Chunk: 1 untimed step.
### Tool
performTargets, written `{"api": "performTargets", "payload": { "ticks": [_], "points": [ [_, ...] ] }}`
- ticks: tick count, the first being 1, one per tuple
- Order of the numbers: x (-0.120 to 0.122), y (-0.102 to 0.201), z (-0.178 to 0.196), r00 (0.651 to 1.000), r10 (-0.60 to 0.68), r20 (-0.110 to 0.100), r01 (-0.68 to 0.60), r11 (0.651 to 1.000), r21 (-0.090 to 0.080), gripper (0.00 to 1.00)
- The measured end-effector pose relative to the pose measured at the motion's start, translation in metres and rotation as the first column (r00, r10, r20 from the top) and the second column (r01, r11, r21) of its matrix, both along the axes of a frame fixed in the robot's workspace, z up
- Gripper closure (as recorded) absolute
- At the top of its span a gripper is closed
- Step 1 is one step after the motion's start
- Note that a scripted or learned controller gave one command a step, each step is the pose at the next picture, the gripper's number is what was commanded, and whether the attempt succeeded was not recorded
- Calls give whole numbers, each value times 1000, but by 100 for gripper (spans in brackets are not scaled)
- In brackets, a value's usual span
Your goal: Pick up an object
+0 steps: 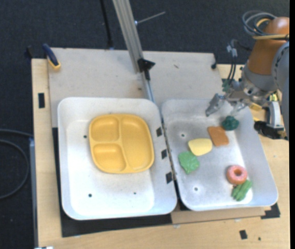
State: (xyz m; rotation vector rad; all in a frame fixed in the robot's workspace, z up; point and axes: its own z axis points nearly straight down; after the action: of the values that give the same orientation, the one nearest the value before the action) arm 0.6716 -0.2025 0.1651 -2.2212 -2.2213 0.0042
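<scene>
The table [100, 74] carries two white bins. The left bin [74, 191] holds one yellow plate [121, 142] with three compartments. The right bin [261, 154] holds six toys, lying from 12 to 5 o'clock. The tool [229, 104] stands open over its 12 o'clock edge, gripping nothing. I can read no writing.

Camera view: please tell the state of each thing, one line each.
Gripper: open, holding nothing, above the right bin's far end.
Yellow tray: flat in the left bin.
Dark green piece: beside the orange piece.
Pink ring: lying flat.
</scene>
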Motion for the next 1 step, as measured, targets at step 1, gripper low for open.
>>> {"api": "performTargets", "payload": {
  "ticks": [1],
  "points": [
    [5, -1, -61, 1000, 4, 0, -4, 1000, 0, 0]
  ]
}}
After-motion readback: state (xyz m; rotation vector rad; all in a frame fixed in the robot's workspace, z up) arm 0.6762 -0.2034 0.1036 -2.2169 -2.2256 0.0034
